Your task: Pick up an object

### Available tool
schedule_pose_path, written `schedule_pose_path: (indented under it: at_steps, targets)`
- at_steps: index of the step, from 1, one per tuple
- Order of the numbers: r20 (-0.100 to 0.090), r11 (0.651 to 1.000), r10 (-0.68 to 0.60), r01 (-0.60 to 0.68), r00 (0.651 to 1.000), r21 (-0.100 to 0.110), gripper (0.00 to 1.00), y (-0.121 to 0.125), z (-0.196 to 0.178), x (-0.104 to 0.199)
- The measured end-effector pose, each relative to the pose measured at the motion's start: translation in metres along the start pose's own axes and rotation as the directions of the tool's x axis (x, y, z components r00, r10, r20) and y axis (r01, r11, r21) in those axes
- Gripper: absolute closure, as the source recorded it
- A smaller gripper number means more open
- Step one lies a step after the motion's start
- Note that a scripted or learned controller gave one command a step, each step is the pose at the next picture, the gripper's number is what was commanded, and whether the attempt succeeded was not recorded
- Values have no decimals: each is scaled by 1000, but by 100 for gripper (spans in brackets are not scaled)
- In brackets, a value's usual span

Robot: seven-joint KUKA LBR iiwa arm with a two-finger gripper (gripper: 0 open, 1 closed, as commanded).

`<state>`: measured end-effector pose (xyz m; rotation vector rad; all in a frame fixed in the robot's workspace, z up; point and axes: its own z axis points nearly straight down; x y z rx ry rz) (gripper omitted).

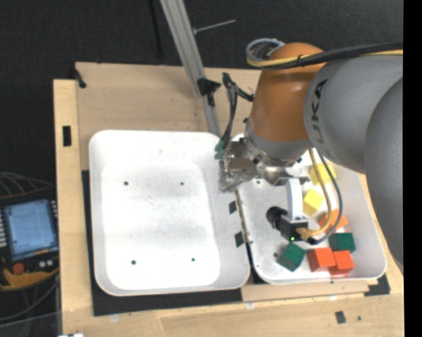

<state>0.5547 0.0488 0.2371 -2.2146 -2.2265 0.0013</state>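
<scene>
Objects for your pick-up task all lay in the white bin (264,260) on the view's right. Near its far side sat a yellow block (312,203). Toward the near edge you had a green block (291,259), tilted, just beside an orange block (316,258), which touched a second orange block (343,261). Another green block (343,241) stood directly behind that second orange one.

Your arm (351,111) reached in from the right and covered the far part of that bin. The gripper (256,170) hung near the divide between the bins, close above the bin's floor. Whether it was wide, narrow or holding anything, I could not tell. None of the blocks named showed contact with it.

The other white bin (154,209) lay alongside on the bench (126,97). A handheld screen unit (24,230) sat off the bench's edge on the view's left.
</scene>
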Motion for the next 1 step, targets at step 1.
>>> schedule_pose_path:
  at_steps: [1]
  targets:
    - [-2, 1000, -3, 3, 1000, -1, 100, -21, -8, 42]
